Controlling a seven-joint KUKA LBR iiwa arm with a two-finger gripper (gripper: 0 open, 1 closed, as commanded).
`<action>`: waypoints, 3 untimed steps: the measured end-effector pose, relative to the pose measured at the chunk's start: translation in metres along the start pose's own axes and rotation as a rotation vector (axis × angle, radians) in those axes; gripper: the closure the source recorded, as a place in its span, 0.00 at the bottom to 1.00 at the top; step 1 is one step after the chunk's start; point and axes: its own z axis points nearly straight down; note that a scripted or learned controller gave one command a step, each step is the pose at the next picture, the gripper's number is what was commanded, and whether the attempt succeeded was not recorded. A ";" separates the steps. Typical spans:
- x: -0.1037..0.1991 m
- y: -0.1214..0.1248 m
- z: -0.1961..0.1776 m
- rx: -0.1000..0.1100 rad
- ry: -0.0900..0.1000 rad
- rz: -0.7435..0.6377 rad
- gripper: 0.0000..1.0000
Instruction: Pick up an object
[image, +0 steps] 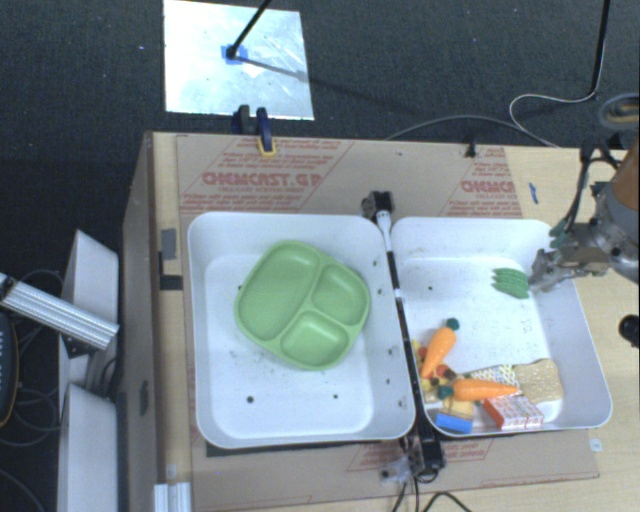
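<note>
My gripper (546, 270) hangs over the right edge of the right bin (470, 250), reaching in from the right. Just to its left a small green leafy toy (510, 282) lies on the bin floor, close to or touching the gripper tip. At the bin's near end is a heap of toy food: an orange carrot (438, 350), a second carrot (486, 388), a red box (515, 412), a blue piece (452, 423) and a beige textured block (538, 378). Nothing visibly hangs from the gripper.
A green divided plate (303, 304) lies in the left bin (215, 400). A black divider (395, 290) runs between the bins. Cardboard (300, 175) lines the bench behind them. Cables trail at the far right.
</note>
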 end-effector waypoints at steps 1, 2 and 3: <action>0.027 -0.043 0.175 0.004 0.001 0.002 0.00; -0.045 -0.042 0.196 -0.001 -0.002 0.004 0.00; 0.044 -0.034 0.196 0.000 0.002 -0.001 0.00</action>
